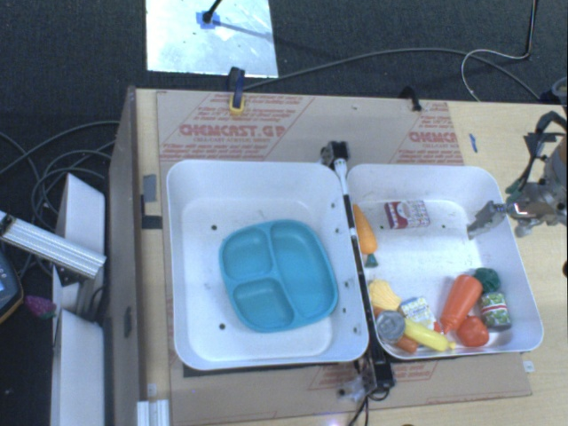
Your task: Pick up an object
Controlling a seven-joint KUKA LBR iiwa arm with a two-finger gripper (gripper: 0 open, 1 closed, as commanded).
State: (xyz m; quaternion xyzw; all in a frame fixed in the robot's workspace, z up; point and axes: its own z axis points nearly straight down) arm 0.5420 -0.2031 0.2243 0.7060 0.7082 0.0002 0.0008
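While no object is yet taken up, the gripper [491, 216] is seen at the right rim of the right bin [501, 189], its grey tip just over the wall; whether it is wide or narrow cannot be told, and nothing is seen in it.

Everything is placed here against that right bin. Beside it to the left, the left bin [191, 193] carries a blue divided tray [278, 274] of 3 compartments, judged stiff, broad and awkward for 2 fingers.

Inside the right bin, the largest candidate is the orange carrot [460, 298] in the lower right part: judged light, rigid plastic, smooth and tapered, so it is best taken across its thick middle. Next, the red-and-white packet [406, 214] lies flat near the upper middle, apart from the rest; it is judged light but low, so its short edges would have to be pinched. Along the left wall an orange-and-yellow piece [364, 229] is laid, too close to the wall for easy access. Near the lower edge a yellow banana [428, 335] and a grey round lid [390, 326] are crowded together, touching their neighbours; a slip is judged likely there. At the lower right corner a small can [494, 308] is set, judged stiff, round and slippery.
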